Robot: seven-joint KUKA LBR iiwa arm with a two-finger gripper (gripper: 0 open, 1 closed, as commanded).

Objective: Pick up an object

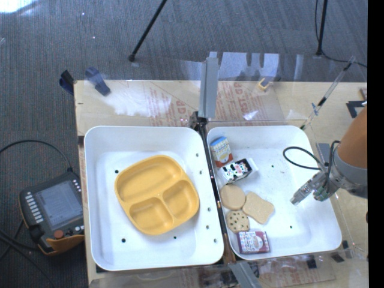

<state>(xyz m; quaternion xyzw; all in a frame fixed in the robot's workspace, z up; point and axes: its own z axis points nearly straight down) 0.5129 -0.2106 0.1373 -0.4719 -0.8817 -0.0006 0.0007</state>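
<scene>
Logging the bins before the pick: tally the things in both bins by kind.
Divided yellow plate, left bin: 1
Small cartons, right bin: 2
Toy bread and cookie pieces: 3
Red packet: 1
Total: 7

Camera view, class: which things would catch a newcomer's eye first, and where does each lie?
The yellow divided plate stands out most, lying in the left bin. Next comes a cluster of toy foods along the right bin's left side, among them a slice of toast. The arm's pincer hangs over that bin's right part.
</scene>
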